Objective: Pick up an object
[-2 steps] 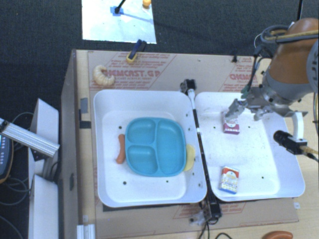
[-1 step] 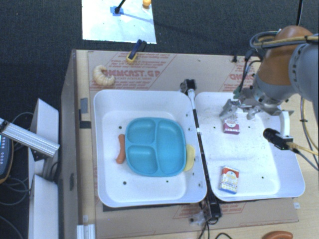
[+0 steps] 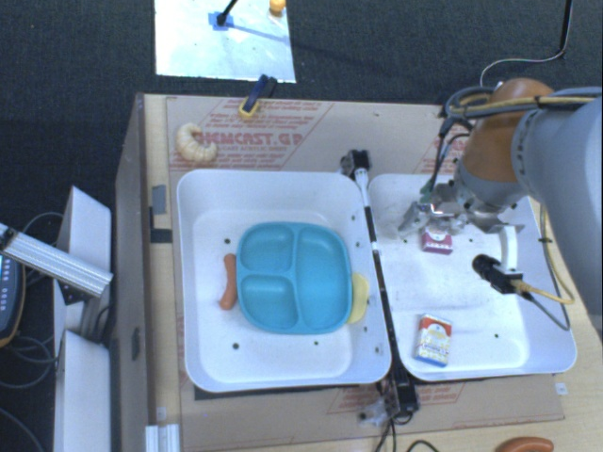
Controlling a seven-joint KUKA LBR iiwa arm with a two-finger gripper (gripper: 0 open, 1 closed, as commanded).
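Gripper (image 3: 431,217) hangs over the small maroon box (image 3: 436,242), which lies flat in the right bin (image 3: 546,347) just under the fingertips; fingers look spread, nothing between them. Box is probably light, stiff cardboard, so pinch across its short sides.

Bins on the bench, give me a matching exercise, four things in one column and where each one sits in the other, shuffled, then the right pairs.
Things:
1. blue divided plate
2. orange sausage
3. small carton
4. maroon packet

Places:
A. right bin, near its front edge
B. left bin, left of the plate
C. right bin, just under the tool
D. middle of the left bin

Pairs: 1-D, 2-B, 3-A, 4-C
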